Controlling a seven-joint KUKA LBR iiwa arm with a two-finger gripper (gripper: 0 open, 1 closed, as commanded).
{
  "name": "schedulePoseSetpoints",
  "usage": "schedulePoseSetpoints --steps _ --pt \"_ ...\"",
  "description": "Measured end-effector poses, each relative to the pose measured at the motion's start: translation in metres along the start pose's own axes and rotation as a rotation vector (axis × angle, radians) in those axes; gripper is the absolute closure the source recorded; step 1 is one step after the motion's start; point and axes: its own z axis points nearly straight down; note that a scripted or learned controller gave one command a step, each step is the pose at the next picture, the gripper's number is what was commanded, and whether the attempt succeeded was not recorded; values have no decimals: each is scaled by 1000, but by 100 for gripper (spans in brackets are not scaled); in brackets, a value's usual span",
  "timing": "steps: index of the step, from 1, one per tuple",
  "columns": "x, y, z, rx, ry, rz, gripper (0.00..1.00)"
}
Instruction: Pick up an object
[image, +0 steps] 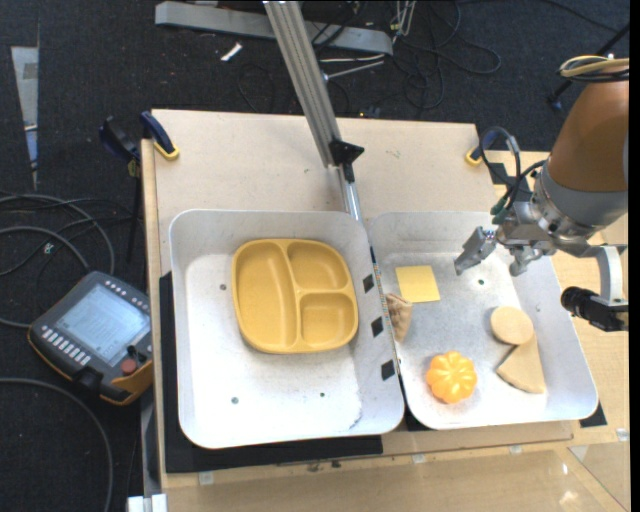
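Dark carpet strewn with cables surrounds my bench (300, 160), a pale board carrying two shallow white bins side by side. I take the yellow square (417, 283), a flat tile in the right bin (560, 340), as my landmark.

Right of the square and slightly farther from the camera, my gripper (500, 255) hangs above the bin floor with its two fingers spread apart and nothing between them. It touches none of the objects. The arm (590, 150), grey with an orange band, rises behind it toward the right edge.

Nearer the camera than the square lies an orange pumpkin-shaped toy (451, 376). Right of that toy, a round tan disc (511, 324) rests just beside a tan wedge (523, 370). Just left of the square, against the bin wall, sits a small brownish item (400, 316) I cannot identify.

Well left of the square, the left bin (200, 330) holds a yellow three-compartment plate (295, 295). Beyond the square, a grey metal pole (310, 85) slants up from the seam between the bins. Far left, on the floor, lies a teach pendant (95, 335).
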Motion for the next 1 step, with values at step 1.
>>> schedulePoseSetpoints --steps 1 --pt "3 -3 64 3 1 1 0"
